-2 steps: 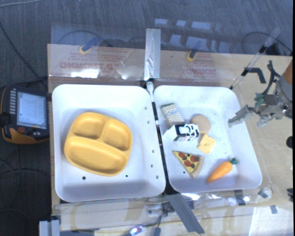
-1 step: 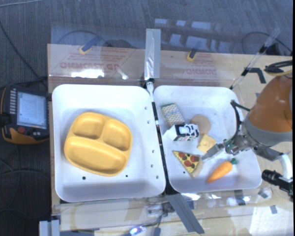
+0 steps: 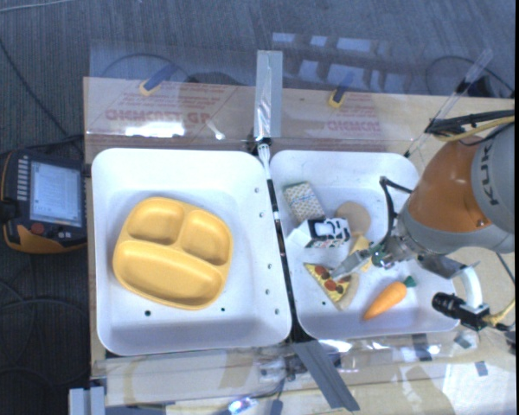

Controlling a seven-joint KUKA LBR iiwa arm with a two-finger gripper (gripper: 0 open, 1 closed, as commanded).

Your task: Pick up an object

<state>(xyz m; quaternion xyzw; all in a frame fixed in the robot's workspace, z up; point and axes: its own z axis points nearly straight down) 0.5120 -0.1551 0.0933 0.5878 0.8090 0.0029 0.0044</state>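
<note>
The right bin point(image 3: 324, 164) holds several small toys. An orange carrot point(image 3: 386, 299) lies near its front right. A pizza slice point(image 3: 332, 283) lies in the middle front, beside a black and white toy point(image 3: 328, 230), a tan round piece point(image 3: 355, 215) and a patterned box point(image 3: 303, 200). My gripper point(image 3: 374, 257) is low in this bin, between the pizza slice and the carrot, next to a yellowish piece point(image 3: 360, 246). The arm's orange band point(image 3: 445, 188) rises to the right.
A yellow divided tray point(image 3: 173, 250) fills the middle of the left bin point(image 3: 112, 180). A handheld pendant point(image 3: 43, 200) lies on the floor at far left. Cables point(image 3: 467, 124) run along the right bin's far right corner.
</note>
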